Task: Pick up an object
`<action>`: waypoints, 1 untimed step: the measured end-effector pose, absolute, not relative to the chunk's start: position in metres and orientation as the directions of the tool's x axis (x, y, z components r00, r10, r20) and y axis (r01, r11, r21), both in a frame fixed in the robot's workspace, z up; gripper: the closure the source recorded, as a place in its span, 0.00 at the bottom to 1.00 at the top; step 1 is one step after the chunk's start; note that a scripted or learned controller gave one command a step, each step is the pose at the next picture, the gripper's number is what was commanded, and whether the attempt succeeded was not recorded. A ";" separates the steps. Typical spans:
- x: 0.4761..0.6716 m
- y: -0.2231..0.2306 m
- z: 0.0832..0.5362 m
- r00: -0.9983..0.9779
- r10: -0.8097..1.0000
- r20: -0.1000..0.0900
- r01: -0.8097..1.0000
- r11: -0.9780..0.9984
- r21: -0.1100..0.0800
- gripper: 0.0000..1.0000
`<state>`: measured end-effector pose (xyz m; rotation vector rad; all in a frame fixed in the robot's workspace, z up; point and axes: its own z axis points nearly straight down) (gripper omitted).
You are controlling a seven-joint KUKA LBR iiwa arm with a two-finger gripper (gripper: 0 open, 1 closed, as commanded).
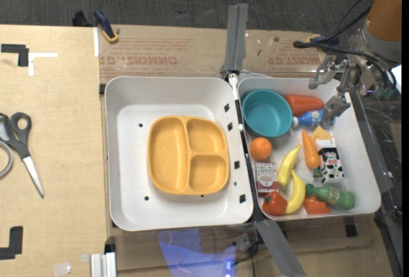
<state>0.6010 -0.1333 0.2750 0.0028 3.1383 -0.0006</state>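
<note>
Two white bins sit side by side on the bench. Far left, on the bare wood, a pair of scissors (22, 148) lies well apart from them. Left bin (121, 160): one yellow divided plate (189, 155), flat, about centred, three compartments showing.

Right bin (365, 160), crowded. Teal bowl (267, 112) upright at the back left corner. Just in front of it an orange ball (261, 148), then a small red carton (266, 176) and a red pepper-like piece (275, 204). Two bananas (292, 181) run front to back beside these. A long orange-red piece (305, 103) lies along the back wall, right of the bowl, with a small blue-and-white bottle (308, 119) just below it. A carrot (310, 150), a black-and-white cow-print box (330, 167) and a green bottle-shaped toy (333, 196) fill the right half.

Gripper (337, 100) hangs over the bin's back right corner, close above the blue-and-white bottle; its metal fingers (333, 110) point down, and whether they stand apart or together I cannot tell. Nothing seen between them.
</note>
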 end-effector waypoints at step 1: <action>0.616 -0.145 0.166 -0.995 0.098 -0.002 0.098 0.995 0.000 0.00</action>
